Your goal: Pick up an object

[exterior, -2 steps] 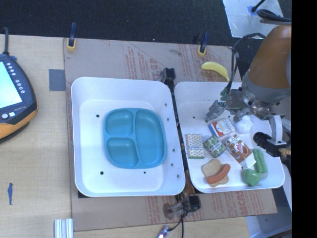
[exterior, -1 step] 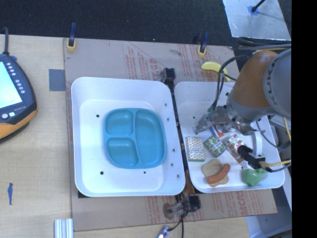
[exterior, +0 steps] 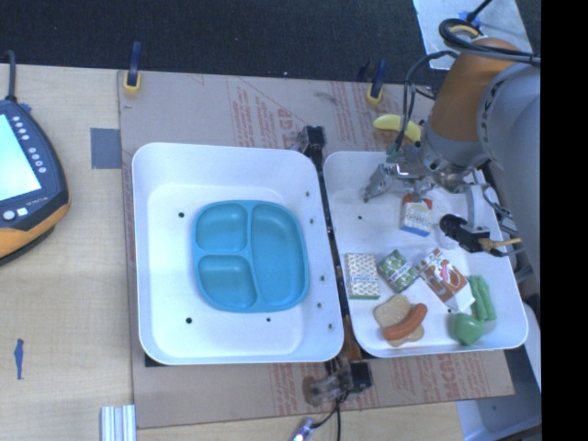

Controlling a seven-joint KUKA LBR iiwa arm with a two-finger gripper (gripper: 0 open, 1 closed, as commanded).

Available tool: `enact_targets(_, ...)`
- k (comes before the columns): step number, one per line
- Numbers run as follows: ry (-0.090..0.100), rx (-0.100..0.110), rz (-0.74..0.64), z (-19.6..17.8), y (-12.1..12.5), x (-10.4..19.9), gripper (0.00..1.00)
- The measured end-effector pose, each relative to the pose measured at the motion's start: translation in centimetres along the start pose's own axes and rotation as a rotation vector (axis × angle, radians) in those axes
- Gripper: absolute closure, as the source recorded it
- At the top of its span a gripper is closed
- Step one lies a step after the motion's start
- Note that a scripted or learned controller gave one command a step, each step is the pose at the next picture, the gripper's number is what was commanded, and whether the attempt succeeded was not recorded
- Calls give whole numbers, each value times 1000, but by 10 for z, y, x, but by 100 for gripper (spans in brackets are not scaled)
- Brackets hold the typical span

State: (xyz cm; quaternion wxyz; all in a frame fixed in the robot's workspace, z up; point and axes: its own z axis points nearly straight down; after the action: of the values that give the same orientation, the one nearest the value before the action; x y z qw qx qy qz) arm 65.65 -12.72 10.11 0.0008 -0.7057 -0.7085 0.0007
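Grey gripper (exterior: 388,180) hangs over the right bin's (exterior: 354,168) upper-left corner — whether it is spread or closed cannot be told; below it lie flat glossy packets (exterior: 362,275), a soft sandwich (exterior: 401,318) — green pepper (exterior: 466,328) at the bin's lower right.

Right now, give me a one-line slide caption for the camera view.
Gripper over the right bin's far end, toy food at its near end; blue divided plate in the left bin.

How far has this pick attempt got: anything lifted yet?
Nothing looks picked yet. The gripper is over the upper part of the right bin, with nothing visibly between its fingers. The toast with sausage, packets and green toy all lie in that bin. Grasping and lifting remain.
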Motion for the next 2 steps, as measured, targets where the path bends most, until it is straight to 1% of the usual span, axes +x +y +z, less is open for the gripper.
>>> enact_targets(1,-4,-7,-2,6,-58,-11,0)
enact_targets(2,-1,-1,1,-51,-5,-62,0)
